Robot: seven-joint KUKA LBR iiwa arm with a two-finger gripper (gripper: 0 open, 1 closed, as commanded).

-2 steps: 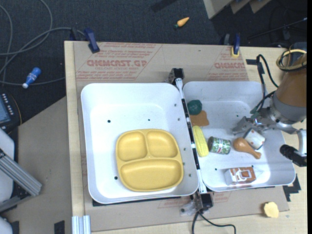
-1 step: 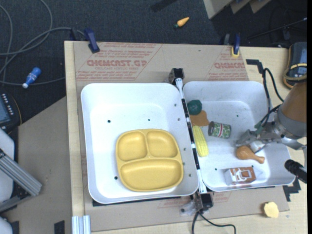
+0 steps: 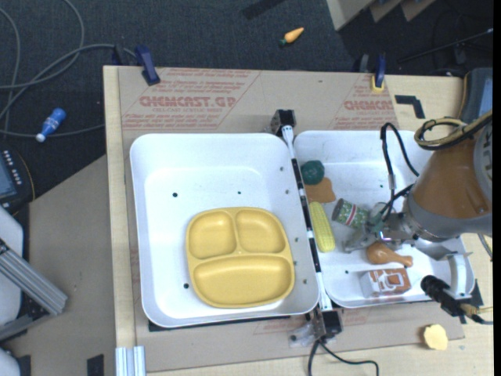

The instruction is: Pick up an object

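Desk (image 3: pixel 235 92) carries two white bins. Left bin (image 3: pixel 156 171) holds a yellow divided tray (image 3: pixel 239 257). Right bin (image 3: pixel 352 151) holds corn (image 3: pixel 321 225), a green can (image 3: pixel 350 213), a brown drumstick (image 3: pixel 385 251), a small packet (image 3: pixel 388 281). Pincer (image 3: pixel 374 229) low among these; opening cannot be told. Best: settle squarely over one item, clear of neighbours.

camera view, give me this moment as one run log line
arm: over right bin | gripper: low among items, beside can and drumstick | grasp: cannot tell | left bin: yellow tray
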